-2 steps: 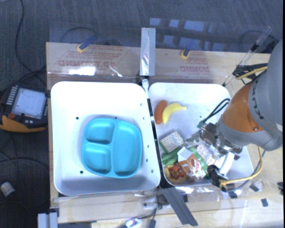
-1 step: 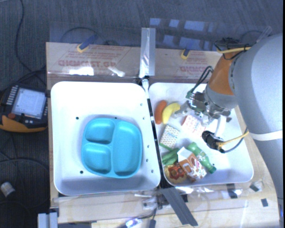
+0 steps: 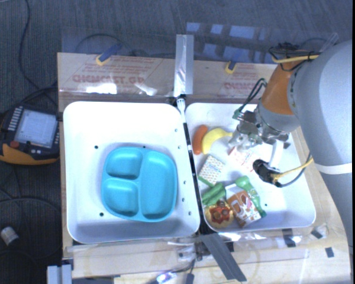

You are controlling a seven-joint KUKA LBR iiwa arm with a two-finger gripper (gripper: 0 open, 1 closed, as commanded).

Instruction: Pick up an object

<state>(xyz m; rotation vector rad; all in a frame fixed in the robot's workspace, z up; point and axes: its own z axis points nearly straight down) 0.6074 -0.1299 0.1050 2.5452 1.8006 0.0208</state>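
The right bin (image 3: 296,209) holds several small things. An orange piece (image 3: 199,139) and a yellow piece (image 3: 215,138) lie side by side at its left. Below them lie a white checkered packet (image 3: 211,170), a green item (image 3: 213,192), a brown snack (image 3: 219,213) and a red and green packet (image 3: 247,203). My gripper (image 3: 244,139) hangs low over the upper middle of this bin, just right of the yellow piece. A small white and red packet (image 3: 239,155) lies directly beneath it. Whether the gripper touches it is unclear.
The left bin (image 3: 83,129) holds a blue divided plate (image 3: 139,182). A black and yellow cable (image 3: 278,175) loops off the wrist over the right bin. The grey arm (image 3: 334,105) covers the bin's right side. A handheld controller (image 3: 29,135) lies left of the bench.
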